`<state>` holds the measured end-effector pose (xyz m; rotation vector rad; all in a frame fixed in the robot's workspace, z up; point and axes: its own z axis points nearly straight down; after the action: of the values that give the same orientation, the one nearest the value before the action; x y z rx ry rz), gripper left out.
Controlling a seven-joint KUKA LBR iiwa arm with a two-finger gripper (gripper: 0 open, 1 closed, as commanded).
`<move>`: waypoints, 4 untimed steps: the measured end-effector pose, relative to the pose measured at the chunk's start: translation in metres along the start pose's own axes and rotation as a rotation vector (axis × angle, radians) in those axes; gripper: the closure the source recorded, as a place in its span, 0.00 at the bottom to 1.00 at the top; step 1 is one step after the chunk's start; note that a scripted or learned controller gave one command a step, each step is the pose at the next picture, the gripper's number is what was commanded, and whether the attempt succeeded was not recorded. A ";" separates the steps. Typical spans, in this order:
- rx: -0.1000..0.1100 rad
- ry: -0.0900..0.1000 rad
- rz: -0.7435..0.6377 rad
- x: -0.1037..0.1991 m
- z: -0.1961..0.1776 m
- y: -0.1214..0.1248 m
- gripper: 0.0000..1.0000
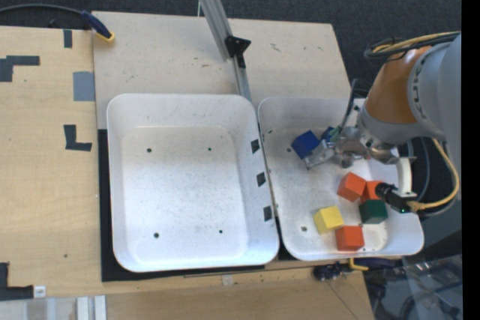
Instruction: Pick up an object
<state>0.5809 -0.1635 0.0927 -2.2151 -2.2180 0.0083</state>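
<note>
Right bin [300, 120]: end effector [321, 154] seemingly touching half-hidden blue block [303, 142].

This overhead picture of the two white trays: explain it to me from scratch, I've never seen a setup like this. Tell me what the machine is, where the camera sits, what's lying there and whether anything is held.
The camera is fixed above a bench and looks down at a slant. The grey machine with the orange band, coming in from the right of the picture, is a robot arm. At its tip is a gripper, a two-finger claw for picking things up.

On the bench sit two shallow white bins side by side. The left bin is the larger in view. The right bin holds small coloured blocks: a blue block right at the gripper's tip, an orange block, a green block, a yellow block and a red-orange block.

The gripper is touching or very near the blue block, but the picture does not show clearly whether it holds it.
</note>
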 end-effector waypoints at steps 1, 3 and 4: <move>-0.006 -0.001 -0.001 0.000 -0.014 0.002 1.00; -0.013 -0.003 0.000 -0.011 -0.108 0.013 1.00; -0.013 -0.003 0.000 -0.020 -0.160 0.010 1.00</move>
<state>0.5920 -0.1836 0.2525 -2.2237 -2.2264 -0.0028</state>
